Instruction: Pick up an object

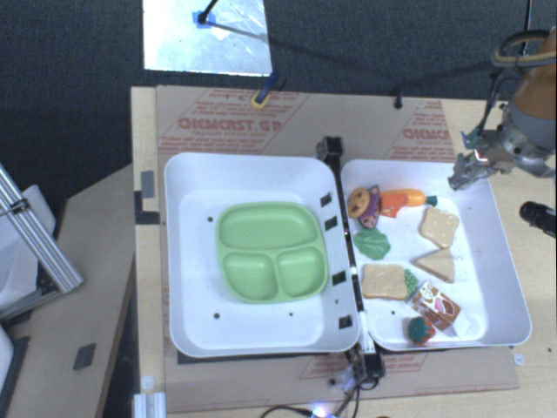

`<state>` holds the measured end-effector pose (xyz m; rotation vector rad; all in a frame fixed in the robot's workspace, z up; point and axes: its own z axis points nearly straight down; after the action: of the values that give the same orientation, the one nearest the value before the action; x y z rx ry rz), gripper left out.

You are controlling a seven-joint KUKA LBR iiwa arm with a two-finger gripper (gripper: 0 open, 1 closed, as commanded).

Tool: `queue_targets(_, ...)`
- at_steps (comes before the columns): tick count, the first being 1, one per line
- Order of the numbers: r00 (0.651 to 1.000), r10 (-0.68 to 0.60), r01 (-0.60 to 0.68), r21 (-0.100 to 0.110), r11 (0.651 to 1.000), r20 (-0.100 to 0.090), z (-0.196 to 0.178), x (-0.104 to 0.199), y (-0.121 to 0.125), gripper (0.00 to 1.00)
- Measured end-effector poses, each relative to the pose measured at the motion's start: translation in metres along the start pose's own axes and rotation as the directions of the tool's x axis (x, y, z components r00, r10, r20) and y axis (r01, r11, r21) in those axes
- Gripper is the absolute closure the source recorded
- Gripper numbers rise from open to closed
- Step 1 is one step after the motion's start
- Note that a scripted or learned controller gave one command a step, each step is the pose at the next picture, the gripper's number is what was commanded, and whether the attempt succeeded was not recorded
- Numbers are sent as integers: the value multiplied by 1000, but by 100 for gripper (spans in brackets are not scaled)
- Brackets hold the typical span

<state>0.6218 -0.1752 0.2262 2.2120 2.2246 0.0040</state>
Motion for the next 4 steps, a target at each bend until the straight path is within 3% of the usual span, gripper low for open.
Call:
queue_targets(2, 1000, -4, 4, 0, 1000, -3, -16, 109, 25, 100)
queue_targets(4, 1000, -2, 2, 2, 1000, -2, 9, 195, 40, 100)
